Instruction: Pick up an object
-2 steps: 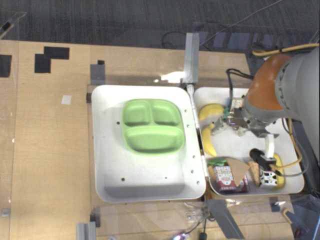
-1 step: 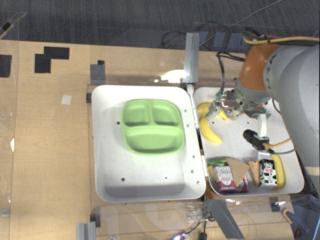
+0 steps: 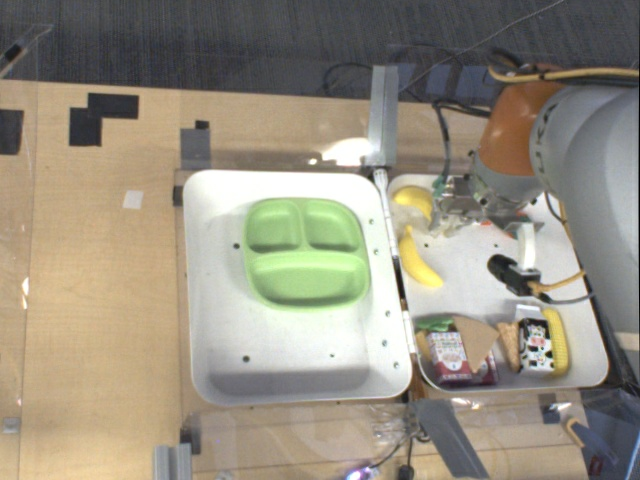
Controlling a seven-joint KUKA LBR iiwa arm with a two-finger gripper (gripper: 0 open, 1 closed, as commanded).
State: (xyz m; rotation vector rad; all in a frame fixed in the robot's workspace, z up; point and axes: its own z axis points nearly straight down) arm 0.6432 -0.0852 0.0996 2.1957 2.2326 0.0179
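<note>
Banana [image 3: 421, 263] runs far-to-near in the right bin [image 3: 470, 268], beside the hand [image 3: 448, 214], spread unclear.

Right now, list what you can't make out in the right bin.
Camera view:
Bin far right corner: covered by the arm.
Upper banana: right end lost behind the gripper.
Red packet: print too small.
Yellow thing: half hidden by the carton.
</note>
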